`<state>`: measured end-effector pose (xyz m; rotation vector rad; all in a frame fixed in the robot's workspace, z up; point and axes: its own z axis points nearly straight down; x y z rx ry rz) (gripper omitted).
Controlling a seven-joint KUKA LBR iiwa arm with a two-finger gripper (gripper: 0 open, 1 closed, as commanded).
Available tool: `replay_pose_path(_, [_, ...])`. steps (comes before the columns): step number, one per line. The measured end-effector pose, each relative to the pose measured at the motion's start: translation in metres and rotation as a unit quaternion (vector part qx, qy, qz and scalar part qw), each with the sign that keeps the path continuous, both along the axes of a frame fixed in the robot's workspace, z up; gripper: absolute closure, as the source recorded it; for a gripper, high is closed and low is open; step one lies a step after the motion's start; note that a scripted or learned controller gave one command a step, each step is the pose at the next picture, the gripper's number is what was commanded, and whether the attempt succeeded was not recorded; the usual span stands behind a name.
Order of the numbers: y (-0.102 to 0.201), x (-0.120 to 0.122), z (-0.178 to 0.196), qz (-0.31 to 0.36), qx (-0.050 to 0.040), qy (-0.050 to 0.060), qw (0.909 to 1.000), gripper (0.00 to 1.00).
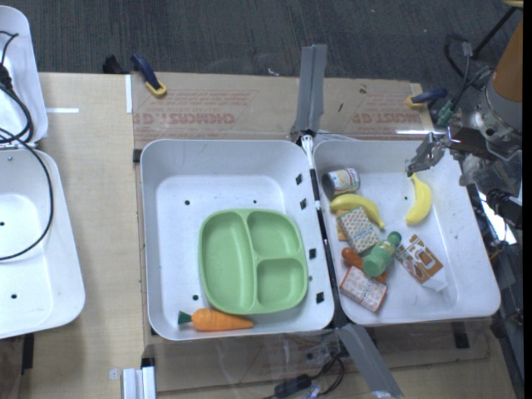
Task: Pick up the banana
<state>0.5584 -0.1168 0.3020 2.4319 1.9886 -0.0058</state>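
Gripper (424,158) fingers look slightly spread, pinching nothing | curved yellow banana (420,200) lies just below them in right white bin (478,248) | second yellow banana (359,207) beside small tin can (342,179) | advice: descend straight, straddle the banana's narrow width, close mid-body.

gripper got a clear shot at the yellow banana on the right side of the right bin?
Probably yes. The two-finger gripper sits just above the yellow banana, which lies apart from the clutter in the right white bin, nothing on top or between.
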Motion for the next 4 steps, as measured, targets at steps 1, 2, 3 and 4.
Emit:
replay_pose_path(1, [0.001,-0.012,-0.191,-0.003,0.0012,0.0,1.0,0.0])
replay_pose_path(2, [0.0,0.075,-0.203,0.021,0.0027,0.007,0.9997,0.0])
replay_pose_path(3, [-0.05,0.1,-0.208,0.087,0.0004,0.001,0.9962,0.0])
replay_pose_path(4, [-0.087,0.103,-0.209,0.145,0.0041,-0.001,0.9894,0.0])
